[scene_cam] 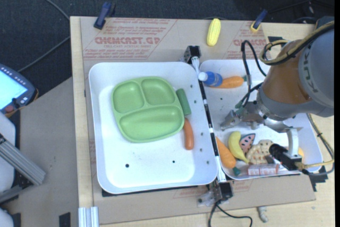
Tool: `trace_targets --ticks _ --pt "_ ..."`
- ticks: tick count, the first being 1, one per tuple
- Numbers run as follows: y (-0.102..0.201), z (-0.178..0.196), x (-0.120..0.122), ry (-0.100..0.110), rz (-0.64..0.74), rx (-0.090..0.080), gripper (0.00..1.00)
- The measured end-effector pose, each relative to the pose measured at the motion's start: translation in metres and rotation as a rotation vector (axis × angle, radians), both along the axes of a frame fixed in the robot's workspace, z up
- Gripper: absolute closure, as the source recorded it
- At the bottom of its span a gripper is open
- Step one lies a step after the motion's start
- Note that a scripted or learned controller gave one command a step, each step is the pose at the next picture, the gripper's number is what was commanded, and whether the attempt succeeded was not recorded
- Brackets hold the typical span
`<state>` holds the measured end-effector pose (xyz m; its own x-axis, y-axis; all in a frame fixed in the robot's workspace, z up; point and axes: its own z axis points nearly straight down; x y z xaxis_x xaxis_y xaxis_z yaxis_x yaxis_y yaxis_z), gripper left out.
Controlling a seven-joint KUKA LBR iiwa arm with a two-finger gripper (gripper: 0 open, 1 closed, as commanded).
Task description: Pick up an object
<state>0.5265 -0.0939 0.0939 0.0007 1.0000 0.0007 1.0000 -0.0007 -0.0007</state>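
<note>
- Grey steel and an orange band: your arm (297, 82) reaches in from 3 o'clock and hangs over the right bin (314, 138), its gripper (245, 117) low above the bin floor near the centre.
- You cannot tell from here how the pincer stands, nor whether it has hold of anything; nothing is seen between its tips.
- The likely pickings lie at 6 o'clock of the gripper: a banana (237, 146), a watermelon slice (248, 142) and a cracker (258, 153), heaped against the near wall, probably where sliding left them.
- A blue-capped bottle (211, 79) and a carrot (231, 82) sit at 11 o'clock of it.
- In the left bin (101, 114) a green divided plate (146, 109) rests, a sausage (188, 134) at its 4 o'clock.
- Both bins sit on a board printed in red, clamped at the far edge; a toy corn cob (213, 32) lies there, dark carpet beyond.
</note>
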Motion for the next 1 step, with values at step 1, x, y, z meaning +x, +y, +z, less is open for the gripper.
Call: trace_targets --ticks 1 --pt "-0.0069 -0.0092 -0.0474 -0.002 -0.001 -0.002 0.00"
